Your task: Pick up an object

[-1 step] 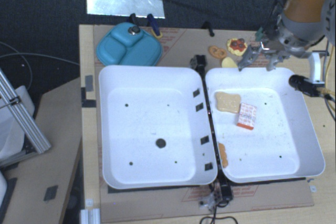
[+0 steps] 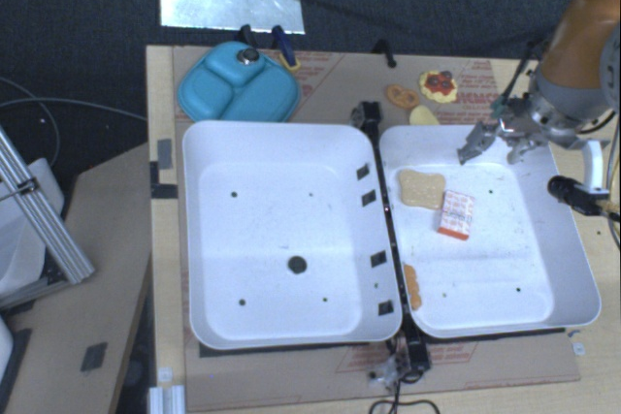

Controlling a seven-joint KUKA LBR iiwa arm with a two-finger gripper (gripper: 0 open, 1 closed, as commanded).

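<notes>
Gripper (image 2: 495, 143) hangs over the right bin's (image 2: 572, 291) far edge, jaws spread, empty. Bread (image 2: 421, 188) lies mid-bin beside the packet (image 2: 456, 213): light, soft, flat — you'd pinch its edges.

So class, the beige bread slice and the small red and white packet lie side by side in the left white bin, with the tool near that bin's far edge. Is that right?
Not quite: the bin is wrong. In the camera view, the beige bread slice and the small red and white packet lie side by side in the right white bin, with the tool near that bin's far edge.
</notes>
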